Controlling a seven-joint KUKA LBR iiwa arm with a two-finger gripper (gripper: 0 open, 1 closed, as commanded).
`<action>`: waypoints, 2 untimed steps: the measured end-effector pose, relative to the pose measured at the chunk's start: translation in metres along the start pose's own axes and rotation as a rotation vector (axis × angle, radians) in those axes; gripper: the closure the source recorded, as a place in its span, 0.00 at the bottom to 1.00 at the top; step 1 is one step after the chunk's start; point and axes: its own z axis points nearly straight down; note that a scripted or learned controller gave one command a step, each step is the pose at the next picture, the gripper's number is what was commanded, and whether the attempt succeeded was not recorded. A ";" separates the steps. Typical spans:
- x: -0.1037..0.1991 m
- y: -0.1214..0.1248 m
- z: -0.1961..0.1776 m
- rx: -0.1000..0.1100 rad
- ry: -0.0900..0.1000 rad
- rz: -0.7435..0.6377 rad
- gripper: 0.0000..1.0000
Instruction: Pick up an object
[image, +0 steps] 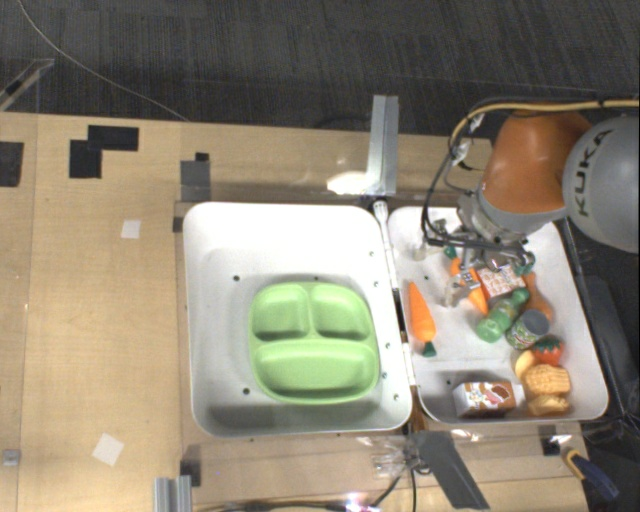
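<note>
At the upper right of the frame the gripper (487, 262) hangs low over the right bin (437, 390), its grasp impossible to tell, above a heap of toy food (505, 305) that looks light, stiff and slick, best pinched across narrow sides, while a carrot (421, 316) lies apart and the left bin (215, 250) holds a green tray (313, 341).

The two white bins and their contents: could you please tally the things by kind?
White bins: 2 (left, right)
Green divided tray: 1
Carrot: 1
Brown carton: 1
Other small items in a cluster, too jumbled to count exactly: about 6
Total: about 11
</note>
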 end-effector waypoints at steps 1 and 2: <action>0.050 0.032 -0.002 0.000 0.001 0.010 0.00; 0.067 0.038 -0.003 0.003 -0.005 -0.291 0.00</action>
